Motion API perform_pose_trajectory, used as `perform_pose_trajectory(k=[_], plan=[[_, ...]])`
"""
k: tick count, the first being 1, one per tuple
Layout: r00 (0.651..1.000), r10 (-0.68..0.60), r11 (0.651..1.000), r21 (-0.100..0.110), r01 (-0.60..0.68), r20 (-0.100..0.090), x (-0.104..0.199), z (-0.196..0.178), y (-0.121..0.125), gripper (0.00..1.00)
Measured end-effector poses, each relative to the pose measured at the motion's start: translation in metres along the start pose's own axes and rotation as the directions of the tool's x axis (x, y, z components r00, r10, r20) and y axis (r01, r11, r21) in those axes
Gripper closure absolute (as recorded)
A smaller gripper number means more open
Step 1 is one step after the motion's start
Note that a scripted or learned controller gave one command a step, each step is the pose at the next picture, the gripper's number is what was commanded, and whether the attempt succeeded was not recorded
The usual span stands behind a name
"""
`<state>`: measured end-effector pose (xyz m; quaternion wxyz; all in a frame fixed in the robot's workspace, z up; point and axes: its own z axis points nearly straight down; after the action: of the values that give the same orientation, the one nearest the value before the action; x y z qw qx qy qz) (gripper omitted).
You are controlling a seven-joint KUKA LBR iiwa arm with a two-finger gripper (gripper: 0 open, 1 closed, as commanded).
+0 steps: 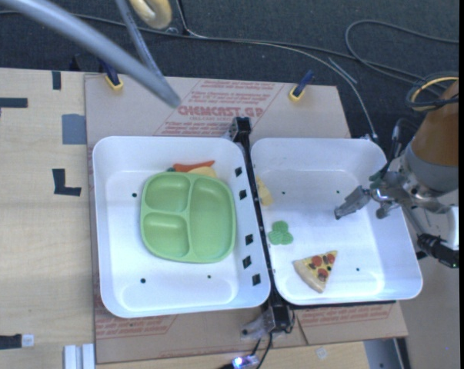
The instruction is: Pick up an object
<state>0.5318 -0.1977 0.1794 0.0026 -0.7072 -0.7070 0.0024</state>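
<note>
My gripper hangs over the right side of the right bin, with the orange-banded wrist above it at the view's right. Its fingers stand apart, open, with nothing between them. On the bin floor lie a toy pizza slice near the front, a small green piece left of centre, and a pale yellow item against the left wall. The pizza slice is below and to the left of the gripper, well apart from it.
The left bin holds a green divided plate, with an orange and yellow item tucked behind its far edge. A black divider clip line runs between the bins. Cables cross the dark floor behind the bench.
</note>
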Motion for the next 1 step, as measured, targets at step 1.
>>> perform_pose_trajectory(k=[1], plan=[[1.0,-0.001,1.0,0.0,0.001,-0.001,-0.0009,0.0646,-0.0029,0.0]])
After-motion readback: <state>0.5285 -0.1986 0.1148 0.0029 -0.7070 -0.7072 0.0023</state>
